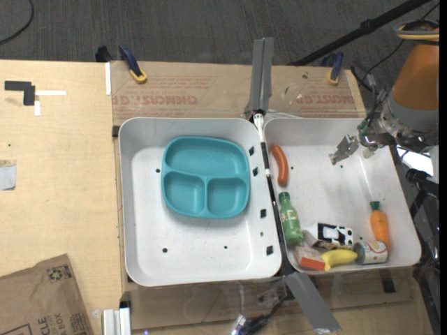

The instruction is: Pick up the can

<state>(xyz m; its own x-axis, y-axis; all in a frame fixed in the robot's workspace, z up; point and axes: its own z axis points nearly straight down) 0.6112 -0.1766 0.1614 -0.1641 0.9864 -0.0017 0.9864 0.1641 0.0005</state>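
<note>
The can [372, 252] is a short silver cylinder with a pale label. It lies on its side in the near right corner of the right bin [335, 128], just below a carrot [379, 226] and touching a banana [340, 258]. My gripper [345, 149] hangs over the far part of the same bin, well behind the can and slightly to its left. It is open with nothing between its fingers. The grey arm with its orange band [419, 75] comes in from the upper right.
The right bin also holds a red sausage [281, 165], a green bottle [288, 218], a black-and-white item [335, 234] and a red-orange piece [312, 260]. A teal divided plate [206, 176] sits in the left bin [140, 208]. A grey divider [262, 82] stands between the bins.
</note>
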